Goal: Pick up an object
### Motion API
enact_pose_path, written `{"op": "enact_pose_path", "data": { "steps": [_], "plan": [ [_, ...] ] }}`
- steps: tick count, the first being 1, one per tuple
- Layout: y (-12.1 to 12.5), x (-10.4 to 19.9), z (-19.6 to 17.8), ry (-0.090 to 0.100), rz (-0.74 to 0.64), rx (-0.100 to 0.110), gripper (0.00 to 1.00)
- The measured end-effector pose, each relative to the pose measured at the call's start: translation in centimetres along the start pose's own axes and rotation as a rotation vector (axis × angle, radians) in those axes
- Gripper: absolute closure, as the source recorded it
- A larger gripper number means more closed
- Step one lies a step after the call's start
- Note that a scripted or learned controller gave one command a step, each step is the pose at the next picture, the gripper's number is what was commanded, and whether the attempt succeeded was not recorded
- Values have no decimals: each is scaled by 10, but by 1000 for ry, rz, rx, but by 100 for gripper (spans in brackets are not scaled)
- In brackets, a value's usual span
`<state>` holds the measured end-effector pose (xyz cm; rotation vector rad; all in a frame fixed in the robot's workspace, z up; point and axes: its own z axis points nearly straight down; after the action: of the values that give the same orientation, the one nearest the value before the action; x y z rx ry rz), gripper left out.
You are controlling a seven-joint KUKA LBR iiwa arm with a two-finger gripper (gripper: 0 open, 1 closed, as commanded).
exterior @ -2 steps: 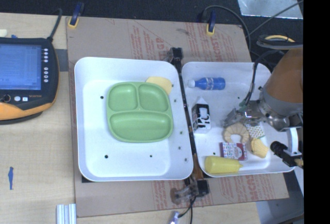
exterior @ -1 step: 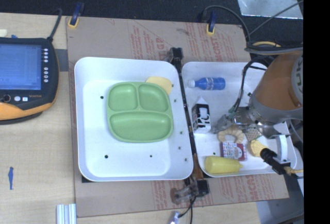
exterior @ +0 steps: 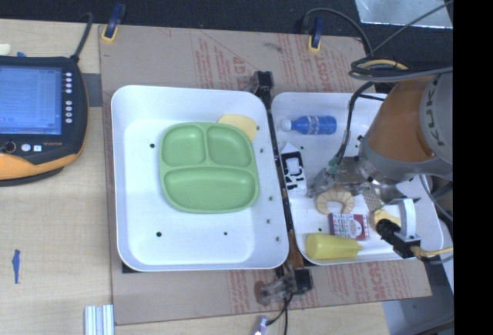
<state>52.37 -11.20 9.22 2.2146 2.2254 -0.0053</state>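
No lettering can be read: the small red-and-white packet (exterior: 348, 226) and the blue-labelled water bottle (exterior: 310, 125) in the right bin (exterior: 431, 245) are too blurred. The gripper (exterior: 337, 185) hangs over a pale ring-shaped pastry (exterior: 337, 200); whether it grasps anything I cannot tell. A yellow banana-like piece (exterior: 333, 247) lies along the bin's near wall.
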Motion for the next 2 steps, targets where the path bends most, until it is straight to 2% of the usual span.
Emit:
{"op": "enact_pose_path", "data": {
  "steps": [1,2],
  "plan": [
    [0,-1,-10,-1,-6,3,100],
    [41,76,-100,5,0,1,100]
  ]
}}
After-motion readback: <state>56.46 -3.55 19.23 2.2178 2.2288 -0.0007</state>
